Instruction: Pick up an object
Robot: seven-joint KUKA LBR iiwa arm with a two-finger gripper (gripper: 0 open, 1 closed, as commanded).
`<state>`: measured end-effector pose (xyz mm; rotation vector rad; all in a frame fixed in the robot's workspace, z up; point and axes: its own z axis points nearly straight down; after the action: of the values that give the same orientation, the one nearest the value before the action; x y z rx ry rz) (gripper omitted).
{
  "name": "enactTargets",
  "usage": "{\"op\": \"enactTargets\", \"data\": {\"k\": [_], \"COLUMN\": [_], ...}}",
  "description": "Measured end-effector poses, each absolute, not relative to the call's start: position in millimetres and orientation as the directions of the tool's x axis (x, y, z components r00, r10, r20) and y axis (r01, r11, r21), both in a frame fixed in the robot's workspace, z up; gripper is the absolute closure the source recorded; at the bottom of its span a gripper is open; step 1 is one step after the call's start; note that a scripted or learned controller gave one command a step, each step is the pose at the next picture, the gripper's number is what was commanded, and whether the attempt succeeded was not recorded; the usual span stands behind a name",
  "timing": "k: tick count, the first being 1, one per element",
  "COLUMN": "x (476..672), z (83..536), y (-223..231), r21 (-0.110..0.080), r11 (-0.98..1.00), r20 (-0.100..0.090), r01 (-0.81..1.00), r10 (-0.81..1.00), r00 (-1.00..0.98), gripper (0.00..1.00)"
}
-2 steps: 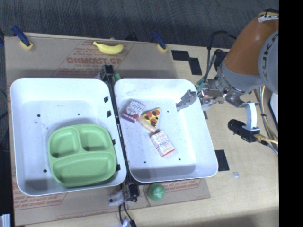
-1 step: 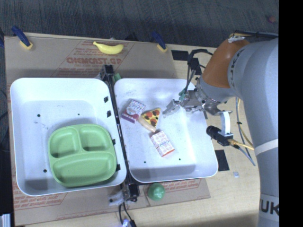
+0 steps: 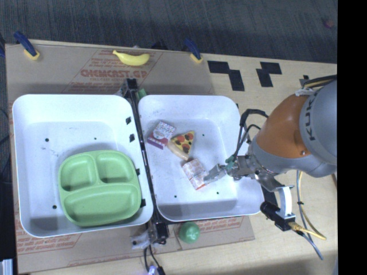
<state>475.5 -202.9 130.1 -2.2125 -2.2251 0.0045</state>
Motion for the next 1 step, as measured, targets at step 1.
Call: {"op": "enactTargets", "data": {"k": [1], "x": [547.5], "z": [95.6], "y": [-211.4], "r21": [0.001], "r11": [0.008], "r20": [0.000], "r01": [1.000], "r10": [1.000], "r00": [-0.008], "gripper": [0.00]}}
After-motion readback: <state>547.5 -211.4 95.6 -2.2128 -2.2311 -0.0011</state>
